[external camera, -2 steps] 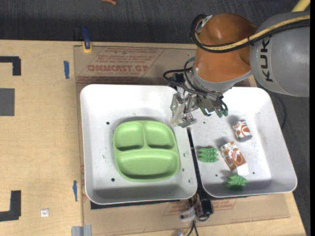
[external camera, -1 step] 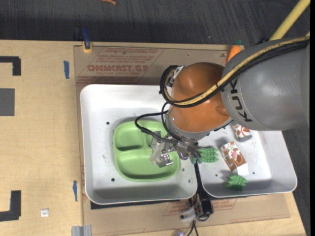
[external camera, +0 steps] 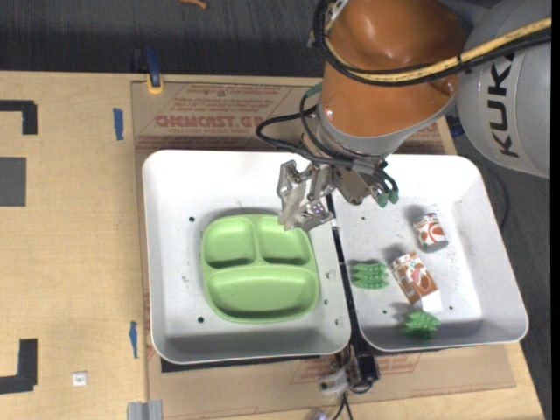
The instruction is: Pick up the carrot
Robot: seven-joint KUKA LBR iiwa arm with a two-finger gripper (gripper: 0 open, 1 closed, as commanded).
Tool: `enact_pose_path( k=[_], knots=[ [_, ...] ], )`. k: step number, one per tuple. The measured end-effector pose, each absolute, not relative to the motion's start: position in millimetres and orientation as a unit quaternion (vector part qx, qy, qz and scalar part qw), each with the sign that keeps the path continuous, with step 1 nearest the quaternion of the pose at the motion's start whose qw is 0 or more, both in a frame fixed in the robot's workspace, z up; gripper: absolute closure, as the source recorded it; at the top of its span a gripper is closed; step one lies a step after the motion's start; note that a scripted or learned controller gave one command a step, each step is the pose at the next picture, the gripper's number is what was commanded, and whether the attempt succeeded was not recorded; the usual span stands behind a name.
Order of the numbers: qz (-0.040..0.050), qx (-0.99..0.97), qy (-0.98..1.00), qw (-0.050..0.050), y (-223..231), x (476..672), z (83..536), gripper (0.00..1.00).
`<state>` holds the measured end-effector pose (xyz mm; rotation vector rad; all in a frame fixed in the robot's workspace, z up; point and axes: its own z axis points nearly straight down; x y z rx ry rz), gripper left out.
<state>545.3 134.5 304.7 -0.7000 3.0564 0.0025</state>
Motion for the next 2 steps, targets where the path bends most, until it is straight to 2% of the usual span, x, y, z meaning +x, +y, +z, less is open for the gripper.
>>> enact_pose_path(
  k=[1, 2],
  knots=[
    [0.0008, -0.223, 0.975, 0.003, 135, 545.2, 305, 0.00],
    [0.0010, -0.273, 0.962, 0.002, 174, 508.4, 212, 0.00]
  ],
)
